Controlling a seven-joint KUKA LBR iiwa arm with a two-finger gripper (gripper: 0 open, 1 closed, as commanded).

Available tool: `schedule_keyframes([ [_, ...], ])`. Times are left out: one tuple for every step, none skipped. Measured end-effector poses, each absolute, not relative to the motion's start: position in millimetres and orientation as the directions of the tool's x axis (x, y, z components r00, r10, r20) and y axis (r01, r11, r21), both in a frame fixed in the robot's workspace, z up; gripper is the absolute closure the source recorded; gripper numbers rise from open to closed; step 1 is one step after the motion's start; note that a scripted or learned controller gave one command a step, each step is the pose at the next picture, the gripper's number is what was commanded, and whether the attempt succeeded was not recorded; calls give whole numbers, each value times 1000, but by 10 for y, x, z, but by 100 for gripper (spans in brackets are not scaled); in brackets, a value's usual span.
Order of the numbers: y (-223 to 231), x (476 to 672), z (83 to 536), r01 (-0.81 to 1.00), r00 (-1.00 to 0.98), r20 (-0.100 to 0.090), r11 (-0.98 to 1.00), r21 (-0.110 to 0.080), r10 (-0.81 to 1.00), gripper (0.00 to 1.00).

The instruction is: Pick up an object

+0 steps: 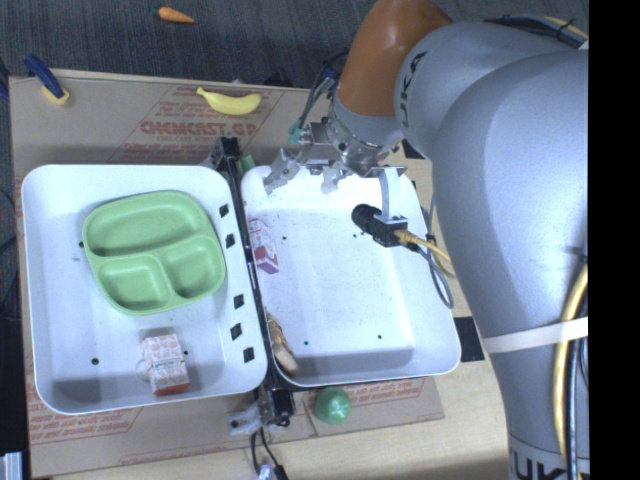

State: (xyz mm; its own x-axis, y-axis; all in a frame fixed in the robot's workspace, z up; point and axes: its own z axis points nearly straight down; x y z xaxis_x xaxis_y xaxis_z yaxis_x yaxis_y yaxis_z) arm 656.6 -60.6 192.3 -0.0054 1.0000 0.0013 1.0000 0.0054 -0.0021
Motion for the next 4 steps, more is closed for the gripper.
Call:
schedule_keyframes([
  [-24,6563,1918,1000,-7,1,7,-4,1000,0],
  [-470,6564,1921,1000,-4,0,4,-2,1000,0],
  [-467,6565,1921,1000,-4,0,4,-2,1000,0],
  [-487,6568,2166,1000,-5,1,5,-1,1000,0],
])
